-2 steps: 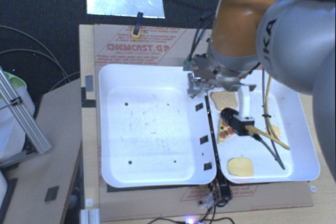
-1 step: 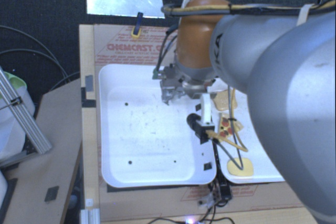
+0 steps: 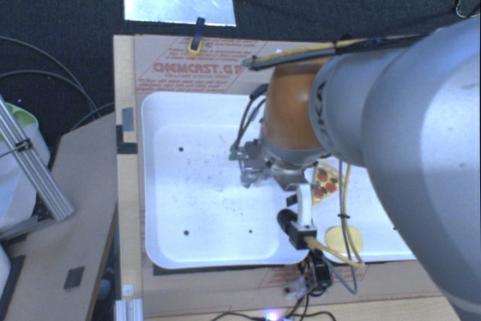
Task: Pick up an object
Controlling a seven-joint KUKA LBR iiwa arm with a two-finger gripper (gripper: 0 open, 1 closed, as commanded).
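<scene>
Arm (image 3: 406, 109) hid most of the gripper (image 3: 250, 174); we couldn't tell its state. Pizza slice (image 3: 325, 184) and yellow disc (image 3: 346, 240) lay nearby.

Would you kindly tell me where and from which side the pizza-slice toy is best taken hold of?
Probably across its two straight edges, coming from straight above. The pizza-slice toy lies flat on the floor of the right bin, so a sideways approach finds little to grip, while its wedge shape narrows enough to span. The arm hides part of it.

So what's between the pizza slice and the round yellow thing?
Nothing: in the camera view, bare bin floor separates the pizza slice and the round yellow thing.
</scene>
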